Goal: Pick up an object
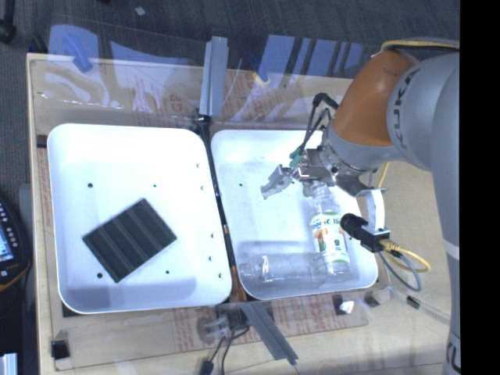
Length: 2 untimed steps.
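Just beside the tool (276, 182) lies a labelled bottle (330, 237).

— What is the bench (117, 342) carrying?
— Two shallow white bins are sitting side by side on it: the left bin (117, 162) and the right bin (242, 158), their rims nearly touching.
— Is anything else lying on the wood?
— A grey bar (269, 338) is lying at a slant just in front of the bins.
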{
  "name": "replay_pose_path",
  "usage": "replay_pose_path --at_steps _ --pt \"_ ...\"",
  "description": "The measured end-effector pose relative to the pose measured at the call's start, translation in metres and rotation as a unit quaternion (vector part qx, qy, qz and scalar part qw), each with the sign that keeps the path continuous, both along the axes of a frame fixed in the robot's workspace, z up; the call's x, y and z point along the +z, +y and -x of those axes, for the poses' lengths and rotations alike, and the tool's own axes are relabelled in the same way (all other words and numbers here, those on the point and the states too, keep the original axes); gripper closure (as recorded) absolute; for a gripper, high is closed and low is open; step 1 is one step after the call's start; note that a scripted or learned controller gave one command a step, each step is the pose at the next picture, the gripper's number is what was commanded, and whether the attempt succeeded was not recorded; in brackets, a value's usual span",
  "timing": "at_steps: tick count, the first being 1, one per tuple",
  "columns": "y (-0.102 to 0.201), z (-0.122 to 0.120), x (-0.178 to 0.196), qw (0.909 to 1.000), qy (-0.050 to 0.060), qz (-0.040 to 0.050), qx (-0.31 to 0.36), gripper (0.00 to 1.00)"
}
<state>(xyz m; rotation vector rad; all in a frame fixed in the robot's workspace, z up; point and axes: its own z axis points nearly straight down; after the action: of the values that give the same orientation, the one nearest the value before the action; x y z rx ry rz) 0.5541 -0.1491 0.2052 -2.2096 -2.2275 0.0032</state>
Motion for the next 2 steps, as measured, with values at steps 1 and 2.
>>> replay_pose_path --at_steps 1,2 --pt "-0.062 -0.002 -0.004 0.9999 -0.001 0.001 -0.013 0.0" --pt "-0.059 0.013 -0.006 0.9997 0.0 -0.0003 0.023 0.0"
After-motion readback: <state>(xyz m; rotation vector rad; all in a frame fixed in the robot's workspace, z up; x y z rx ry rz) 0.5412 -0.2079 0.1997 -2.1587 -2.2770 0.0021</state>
